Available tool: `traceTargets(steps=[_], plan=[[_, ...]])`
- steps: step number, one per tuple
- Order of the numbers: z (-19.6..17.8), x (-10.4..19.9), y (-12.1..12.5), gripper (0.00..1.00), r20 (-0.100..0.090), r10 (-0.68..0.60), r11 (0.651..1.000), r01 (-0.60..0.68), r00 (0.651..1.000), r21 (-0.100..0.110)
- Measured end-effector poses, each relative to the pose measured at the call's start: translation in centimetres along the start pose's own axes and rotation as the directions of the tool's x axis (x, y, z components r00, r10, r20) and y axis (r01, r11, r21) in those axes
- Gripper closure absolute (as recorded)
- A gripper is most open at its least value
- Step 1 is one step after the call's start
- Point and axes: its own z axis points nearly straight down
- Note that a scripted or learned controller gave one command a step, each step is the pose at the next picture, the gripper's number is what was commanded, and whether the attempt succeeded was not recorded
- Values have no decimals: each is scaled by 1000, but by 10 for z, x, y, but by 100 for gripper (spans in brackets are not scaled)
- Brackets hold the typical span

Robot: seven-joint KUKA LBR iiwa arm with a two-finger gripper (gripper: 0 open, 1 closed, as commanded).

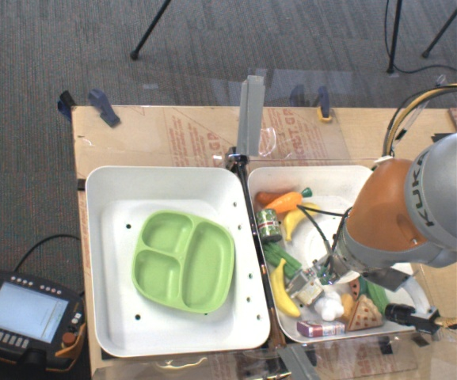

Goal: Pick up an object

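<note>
- Bench [173, 133]: brown board carrying two shallow white bins side by side; it is the landmark for this list.
- Arm [406, 212]: grey with an orange band, reaching in from the bench's right edge and hanging over the right bin.
- Left bin [109, 204]: white, on the bench's left half, holding one tray.
- Right bin [339, 176]: white, on the bench's right half, touching the left bin along a central divider; holds the pile of small objects.
- Tray [184, 261]: green, three compartments, lying flat in the middle of the left bin.
- Gripper [317, 274]: low in the right bin, toward the bench's front, right among the pile; whether it is open, closed or gripping anything cannot be told.
- Banana [282, 290]: yellow, lying along the right bin's left wall, just beside the gripper.
- Carrot [285, 202]: orange, at the back of the right bin, nearer the bench's rear.
- Pizza slice [364, 313]: a toy wedge at the front of the right bin, near the bench's front edge.
- Can [268, 226]: small, just in front of the carrot, beside the divider.
- White ball [330, 307]: at the front, just left of the pizza slice.
</note>
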Motion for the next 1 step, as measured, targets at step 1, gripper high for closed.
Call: traceTargets(steps=[1], plan=[[0, -4, 19, 0, 0, 237, 971, -237, 971, 0]])
